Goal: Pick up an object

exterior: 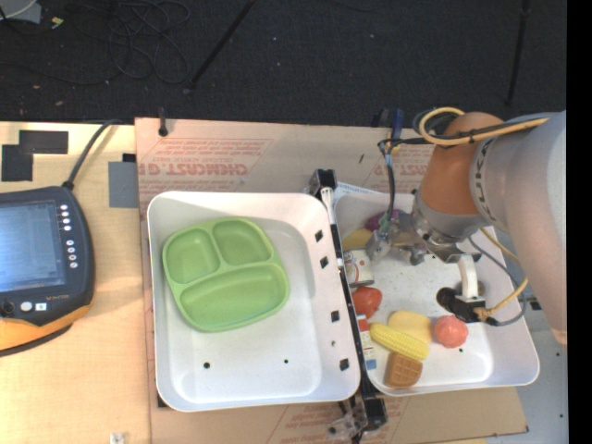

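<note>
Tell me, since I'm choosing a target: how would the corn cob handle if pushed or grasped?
The corn cob looks rounded, so it may roll sideways. Its glossy surface suggests light plastic, possibly slippery. It touches the waffle piece, which a push would probably nudge.

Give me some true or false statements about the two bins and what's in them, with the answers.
1. The green plate lies in the left bin. True.
2. The corn lies in the right bin. True.
3. The green plate has a single compartment. False: it is split into three compartments.
4. The arm is over the left bin. False: it hangs over the right bin, near its far end.
5. The tablet lies inside the left bin. False: it sits on the bench, left of both bins.
6. A waffle lies beside the corn, on its near side. True.
</note>
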Robot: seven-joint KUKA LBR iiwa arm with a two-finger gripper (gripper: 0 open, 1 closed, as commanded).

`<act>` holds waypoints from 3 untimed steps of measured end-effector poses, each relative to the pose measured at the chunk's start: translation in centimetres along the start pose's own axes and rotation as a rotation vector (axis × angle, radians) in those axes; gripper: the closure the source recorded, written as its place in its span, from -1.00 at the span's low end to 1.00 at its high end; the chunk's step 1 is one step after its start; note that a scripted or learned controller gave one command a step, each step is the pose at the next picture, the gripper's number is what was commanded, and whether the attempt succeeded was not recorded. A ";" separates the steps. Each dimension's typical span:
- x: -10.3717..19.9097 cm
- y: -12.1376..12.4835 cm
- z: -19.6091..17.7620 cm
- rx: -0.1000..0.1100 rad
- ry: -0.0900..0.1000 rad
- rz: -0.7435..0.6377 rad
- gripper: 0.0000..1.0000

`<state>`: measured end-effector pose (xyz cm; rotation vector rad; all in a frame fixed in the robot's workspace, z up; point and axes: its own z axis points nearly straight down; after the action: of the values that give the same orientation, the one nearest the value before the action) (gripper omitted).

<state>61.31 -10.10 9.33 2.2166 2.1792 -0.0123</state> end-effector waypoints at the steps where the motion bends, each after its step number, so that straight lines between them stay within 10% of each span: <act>1: 0.3 3.3 0.1 0.004 0.007 -0.007 -1.00; 3: 0.5 3.4 0.0 -0.003 0.003 -0.007 -1.00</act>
<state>64.70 -9.63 9.34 2.2088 2.1872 -0.0050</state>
